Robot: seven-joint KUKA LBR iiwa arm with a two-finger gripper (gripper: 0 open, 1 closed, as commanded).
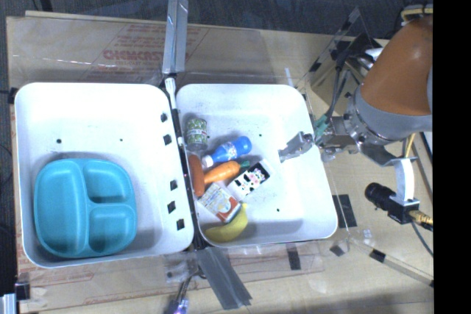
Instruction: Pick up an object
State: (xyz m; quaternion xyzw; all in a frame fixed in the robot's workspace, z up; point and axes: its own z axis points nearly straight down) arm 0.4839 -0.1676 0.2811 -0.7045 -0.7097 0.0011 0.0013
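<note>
Arm's orange band fills the right foreground as we watch the gripper (296, 146) hang over the right bin (294, 103), near its right wall; whether it's clenched or released, we can't tell. The orange tube (221, 173) lies to its left, w/ long axis roughly left-right.

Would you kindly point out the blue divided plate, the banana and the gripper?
Blue divided plate (85, 208), camera view, centre ridge between compartments.
Banana (228, 226), camera view, middle of its curve.
Gripper (292, 148), camera view, midway between fingertips.
</note>
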